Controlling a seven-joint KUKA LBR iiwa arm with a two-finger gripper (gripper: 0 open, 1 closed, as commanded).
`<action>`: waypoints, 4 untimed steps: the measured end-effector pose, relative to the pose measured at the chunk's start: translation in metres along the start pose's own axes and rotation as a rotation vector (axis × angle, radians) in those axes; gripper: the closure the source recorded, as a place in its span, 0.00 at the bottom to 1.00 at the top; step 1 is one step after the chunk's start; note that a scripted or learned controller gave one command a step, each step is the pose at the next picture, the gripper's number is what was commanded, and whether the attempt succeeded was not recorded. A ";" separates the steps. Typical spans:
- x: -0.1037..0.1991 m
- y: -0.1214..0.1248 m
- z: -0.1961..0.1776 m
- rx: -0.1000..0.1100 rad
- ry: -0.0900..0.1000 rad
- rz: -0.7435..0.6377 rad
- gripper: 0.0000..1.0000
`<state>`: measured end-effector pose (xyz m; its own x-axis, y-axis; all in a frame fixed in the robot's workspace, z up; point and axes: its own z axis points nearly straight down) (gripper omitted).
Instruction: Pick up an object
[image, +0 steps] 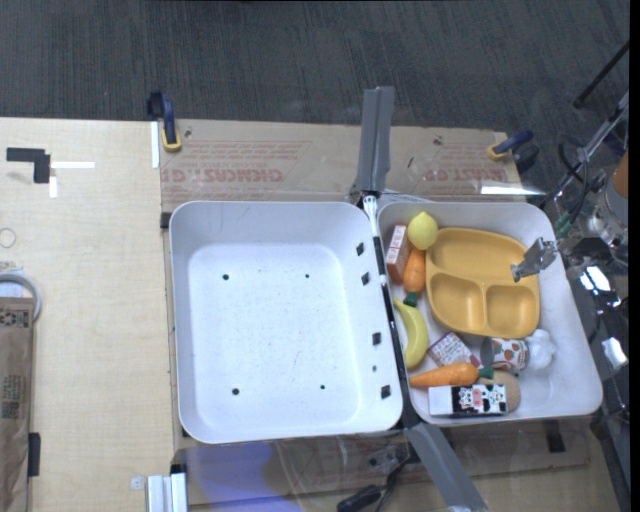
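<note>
The right bin (578, 330) holds a yellow divided plate (480, 290), a lemon (423, 230), a small orange carrot (414, 270), a banana (411, 334), a longer carrot (446, 376), a black-and-white milk carton (470, 400), a small red-and-white box (397, 243) and a patterned cup (506, 353). My gripper (532, 260) reaches in from the right and hangs over the plate's right rim. Nothing can be seen held in it.
The left bin (182, 320) sits beside the right one, with a grey divider post (376, 140) behind their shared edge. Clamps (165, 125) and cardboard lie at the back. A brown bag (15, 400) sits at the far left of the bench.
</note>
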<state>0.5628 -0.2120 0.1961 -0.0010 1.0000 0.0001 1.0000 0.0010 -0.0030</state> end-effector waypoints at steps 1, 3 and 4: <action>0.000 -0.038 0.105 -0.002 0.014 0.023 0.00; -0.012 -0.025 0.096 0.001 -0.011 -0.025 1.00; 0.005 -0.001 -0.028 0.000 -0.002 -0.171 1.00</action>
<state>0.5616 -0.2065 0.2241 -0.1710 0.9853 -0.0010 0.9853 0.1710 -0.0030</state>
